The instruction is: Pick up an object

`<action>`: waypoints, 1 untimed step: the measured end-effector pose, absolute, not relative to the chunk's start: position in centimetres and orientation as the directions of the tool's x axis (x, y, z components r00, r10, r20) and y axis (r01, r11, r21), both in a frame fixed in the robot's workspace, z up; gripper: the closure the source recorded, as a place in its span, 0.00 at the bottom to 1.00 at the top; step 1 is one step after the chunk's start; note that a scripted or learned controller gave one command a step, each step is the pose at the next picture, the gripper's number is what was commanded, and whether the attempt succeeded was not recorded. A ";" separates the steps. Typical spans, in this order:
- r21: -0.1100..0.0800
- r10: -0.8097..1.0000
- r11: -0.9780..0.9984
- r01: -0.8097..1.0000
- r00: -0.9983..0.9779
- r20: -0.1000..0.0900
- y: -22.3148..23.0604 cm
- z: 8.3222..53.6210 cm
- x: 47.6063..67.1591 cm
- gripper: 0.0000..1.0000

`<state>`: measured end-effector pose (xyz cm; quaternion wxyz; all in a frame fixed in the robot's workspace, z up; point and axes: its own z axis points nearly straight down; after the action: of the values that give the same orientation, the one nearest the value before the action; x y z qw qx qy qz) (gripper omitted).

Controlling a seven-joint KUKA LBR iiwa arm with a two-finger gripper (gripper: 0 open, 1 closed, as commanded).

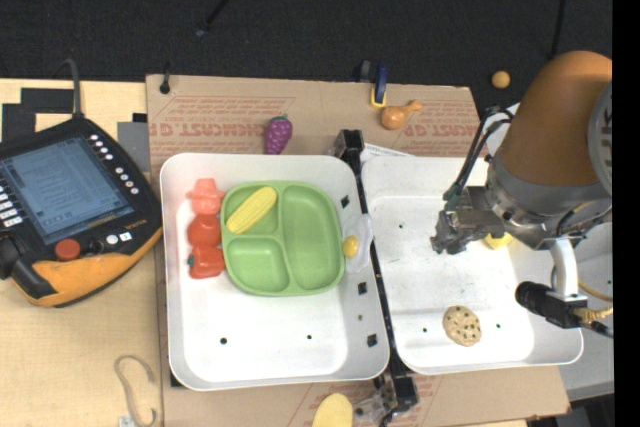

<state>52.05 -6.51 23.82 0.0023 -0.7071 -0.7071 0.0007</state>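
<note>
Tan cookie (462, 325), right bin (420, 340), front: light, stiff, crumbly; take across edges, gently. My jaws (450, 240) hang mid-bin, near yellow item (495, 239); open or closed, can't tell. Left bin (260, 360): green tray (290, 250) w/ corn (249, 208), 1 red figure (205, 230). Path to cookie unobstructed.

a robotics lab: teach pendant (70, 205) beside white bins (200, 345).
</note>
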 end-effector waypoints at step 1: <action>-0.004 1.000 -0.001 1.000 0.001 0.001 -6.6 23.5 51.5 1.00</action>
<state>51.53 -6.64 23.47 0.0018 -0.7073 -0.7069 0.0011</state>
